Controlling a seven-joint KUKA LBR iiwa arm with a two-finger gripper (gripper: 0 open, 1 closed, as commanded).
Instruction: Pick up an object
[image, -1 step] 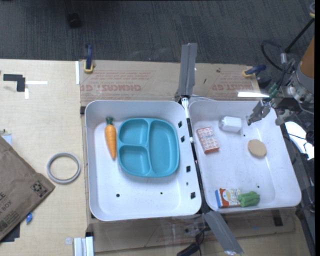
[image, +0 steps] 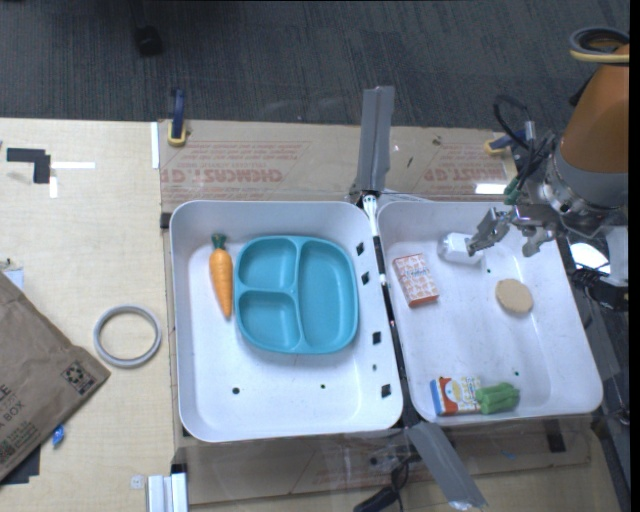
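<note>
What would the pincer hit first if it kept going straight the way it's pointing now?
Probably the small white object lying just beyond the pincer, near the back of the right white bin. The pincer points leftward and down toward it, though its height above the bin floor is unclear from this slanted view.

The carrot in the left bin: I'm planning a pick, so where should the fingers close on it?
Probably from straight above, across the carrot's thick orange upper body. It lies flat, lengthwise, between the bin wall and the blue plate, with gaps either side.
</note>
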